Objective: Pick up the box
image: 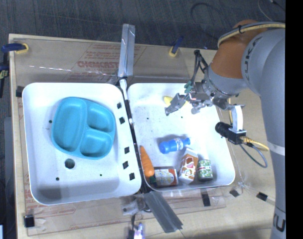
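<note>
The box is a small red and white carton standing near the front of the right bin. It sits between a can lying on its side and a green can. My gripper hangs over the back part of the right bin, well behind the box and apart from it. Its two fingers are spread open with nothing between them. A small yellow object lies just beside the left finger.
A blue bottle lies in the middle of the right bin, between gripper and box. An orange carrot rests along the bin's left wall. The left bin holds a blue divided plate.
</note>
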Tool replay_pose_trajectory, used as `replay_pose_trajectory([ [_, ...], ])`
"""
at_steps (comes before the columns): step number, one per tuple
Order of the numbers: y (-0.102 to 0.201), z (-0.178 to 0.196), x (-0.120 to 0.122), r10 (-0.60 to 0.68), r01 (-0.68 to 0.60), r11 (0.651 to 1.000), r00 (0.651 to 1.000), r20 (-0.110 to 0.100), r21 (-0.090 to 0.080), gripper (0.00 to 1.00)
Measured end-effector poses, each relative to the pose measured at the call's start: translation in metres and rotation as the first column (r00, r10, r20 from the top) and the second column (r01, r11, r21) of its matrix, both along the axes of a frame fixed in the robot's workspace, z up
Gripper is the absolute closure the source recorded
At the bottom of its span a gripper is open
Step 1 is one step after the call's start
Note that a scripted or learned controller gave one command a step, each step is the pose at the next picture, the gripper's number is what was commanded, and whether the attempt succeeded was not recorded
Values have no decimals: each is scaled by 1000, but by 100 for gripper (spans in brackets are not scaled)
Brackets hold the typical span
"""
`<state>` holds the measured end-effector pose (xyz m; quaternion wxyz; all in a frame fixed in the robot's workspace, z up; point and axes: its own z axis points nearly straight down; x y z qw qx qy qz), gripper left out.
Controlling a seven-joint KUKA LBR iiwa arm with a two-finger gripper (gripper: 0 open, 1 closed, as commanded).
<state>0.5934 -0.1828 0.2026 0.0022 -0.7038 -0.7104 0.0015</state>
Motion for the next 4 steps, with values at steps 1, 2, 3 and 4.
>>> replay_pose_trajectory([
  [1,7,-113,-87,171,-171,985,985,1,1,0],
  [2,47,-105,-101,174,-174,984,984,21,-35,0],
  [3,48,-103,-110,141,-139,990,990,33,-35,0],
  [4,50,-104,-107,-303,304,953,952,40,-6,0],
])
